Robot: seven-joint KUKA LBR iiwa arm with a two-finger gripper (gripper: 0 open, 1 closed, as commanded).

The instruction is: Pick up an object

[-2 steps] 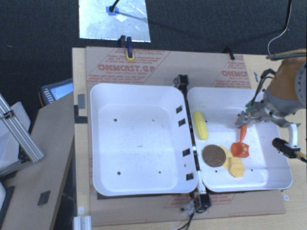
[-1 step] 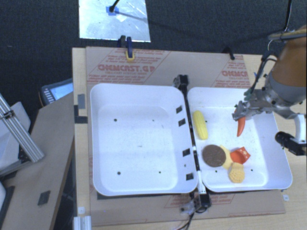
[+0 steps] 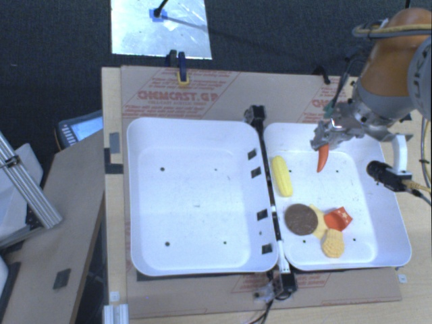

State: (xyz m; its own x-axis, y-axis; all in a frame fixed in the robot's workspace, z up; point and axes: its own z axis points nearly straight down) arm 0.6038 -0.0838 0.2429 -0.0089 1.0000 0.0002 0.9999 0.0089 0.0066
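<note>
The left bin lies well to the left of the jaws, on the worktop, a pale board with red printed lettering. The right bin sits against it, and the jaws hang over the far part of this bin.

A yellow corn-like piece lies lengthwise by the right bin's left wall, down and to the left of the jaws and apart from them. Nearer the camera a brown round disc lies flat, well below the jaws in the view.

The orange carrot hangs tip-down straight beneath the jaws, which are closed narrowly on its thick top end. Whether its tip touches the bin floor cannot be told.

A yellow ridged piece lies just beside the disc at the near edge, and a red piece sits between the two, touching or nearly so; both are well apart from the jaws.

The arm rises up and to the right of the jaws.
</note>
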